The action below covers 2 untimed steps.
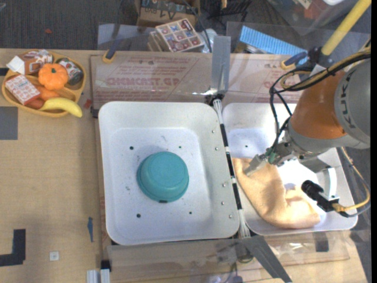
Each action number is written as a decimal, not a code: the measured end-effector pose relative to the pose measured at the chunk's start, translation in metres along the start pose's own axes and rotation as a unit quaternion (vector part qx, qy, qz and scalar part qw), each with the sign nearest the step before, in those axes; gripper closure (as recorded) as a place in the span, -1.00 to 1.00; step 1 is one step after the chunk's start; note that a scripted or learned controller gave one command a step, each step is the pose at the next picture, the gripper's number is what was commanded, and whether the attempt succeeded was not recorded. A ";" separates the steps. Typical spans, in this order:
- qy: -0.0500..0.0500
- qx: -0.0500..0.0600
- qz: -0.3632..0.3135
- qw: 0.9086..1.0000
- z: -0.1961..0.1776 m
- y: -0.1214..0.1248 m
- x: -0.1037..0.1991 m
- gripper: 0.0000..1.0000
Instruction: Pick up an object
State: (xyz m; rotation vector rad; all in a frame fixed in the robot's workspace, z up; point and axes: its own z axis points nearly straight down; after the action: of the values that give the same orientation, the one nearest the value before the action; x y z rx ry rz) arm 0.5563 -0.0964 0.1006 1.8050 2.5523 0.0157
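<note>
A teal bowl (163, 176) lies upside down in the middle of the left bin (112, 128). A tan cloth (277, 200) is crumpled across the front of the right bin (247, 122). My gripper (261, 161) hangs low over the right bin, at the cloth's upper left edge, and seems to touch the fabric. The grey arm with its orange band (318, 114) covers the bin's right half. Nothing is seen lifted off the bin floor.
A yellow dish of toy fruit and small boxes (44, 84) sits on the bench at the far left. A cardboard wall (153, 78) stands behind the bins. Black cables (283, 81) loop beside the arm, and a black part (315, 193) juts over the cloth.
</note>
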 end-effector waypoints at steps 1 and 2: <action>0.002 0.005 0.108 0.994 0.011 -0.047 -0.020 -1.00; 0.001 0.003 0.074 0.997 0.010 -0.068 -0.007 -1.00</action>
State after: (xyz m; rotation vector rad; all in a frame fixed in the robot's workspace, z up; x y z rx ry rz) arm 0.4946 -0.1260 0.0895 1.9933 2.4151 0.0118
